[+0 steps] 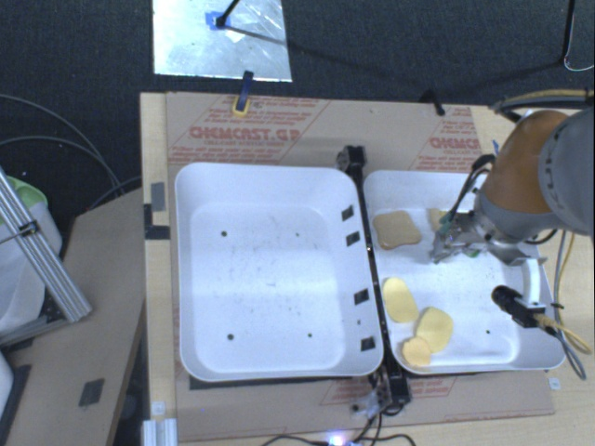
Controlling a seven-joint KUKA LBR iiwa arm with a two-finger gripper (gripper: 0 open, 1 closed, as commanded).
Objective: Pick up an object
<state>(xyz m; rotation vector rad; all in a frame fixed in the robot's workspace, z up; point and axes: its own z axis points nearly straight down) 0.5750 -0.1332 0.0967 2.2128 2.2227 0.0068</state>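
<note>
In the right bin lie a tan bread-like slice near the divider and three pale yellow chip-like pieces: one, a second and a smaller third toward the front. A small yellow piece peeks out by the arm. My gripper hangs low over the bin just right of the tan slice, its fingertips close to the floor. I see nothing between its fingers.
The left bin sits beside the right one, a black clamp bar running between them. Both rest on a cardboard sheet. A metal plate lies on the floor behind. Cables and a black fitting trail at the right.
</note>
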